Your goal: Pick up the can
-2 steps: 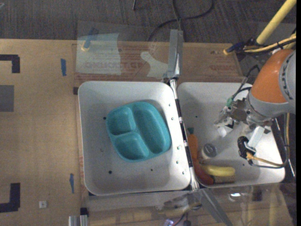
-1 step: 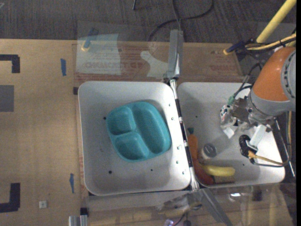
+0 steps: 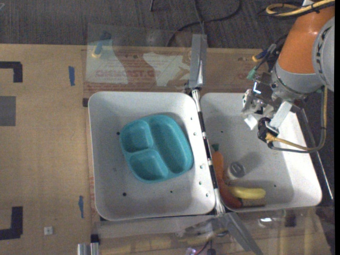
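The surface (image 3: 48, 142) is carrying two white bins. The left bin (image 3: 106, 195) is holding a teal tray (image 3: 155, 147). At upper right, the arm (image 3: 305, 47) is hanging its hand (image 3: 260, 118) over the right bin (image 3: 303, 187); its grip cannot be told. The can (image 3: 236, 171) is standing lower left there, beside a banana (image 3: 247, 193) and a carrot (image 3: 219, 166).

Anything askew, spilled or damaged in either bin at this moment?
Nothing spilled or broken. The can stands upright in the right bin, crowded against the banana and carrot. The teal tray sits rotated.
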Controlling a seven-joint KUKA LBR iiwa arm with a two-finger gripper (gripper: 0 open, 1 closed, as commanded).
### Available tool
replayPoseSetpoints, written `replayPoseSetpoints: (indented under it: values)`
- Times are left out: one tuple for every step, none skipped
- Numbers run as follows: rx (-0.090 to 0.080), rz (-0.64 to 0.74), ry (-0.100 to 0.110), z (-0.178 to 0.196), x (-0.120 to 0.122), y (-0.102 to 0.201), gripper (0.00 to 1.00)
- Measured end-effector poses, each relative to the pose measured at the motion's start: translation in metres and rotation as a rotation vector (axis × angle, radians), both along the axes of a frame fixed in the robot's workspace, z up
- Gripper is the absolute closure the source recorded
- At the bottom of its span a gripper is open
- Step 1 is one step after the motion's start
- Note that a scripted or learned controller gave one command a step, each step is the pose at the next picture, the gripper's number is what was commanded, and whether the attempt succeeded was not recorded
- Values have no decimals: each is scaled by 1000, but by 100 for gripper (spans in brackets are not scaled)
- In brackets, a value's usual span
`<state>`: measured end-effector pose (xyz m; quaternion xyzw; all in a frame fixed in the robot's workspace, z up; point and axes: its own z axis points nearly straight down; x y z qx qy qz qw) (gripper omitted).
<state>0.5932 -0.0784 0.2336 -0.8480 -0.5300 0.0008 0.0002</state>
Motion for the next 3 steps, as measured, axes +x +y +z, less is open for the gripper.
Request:
replayPoseSetpoints:
  values:
    - [-1,-62,0,18,37,55,100]
    - [0,173,-1,36,74,79,100]
    - [1,368,3,24,73,102,100]
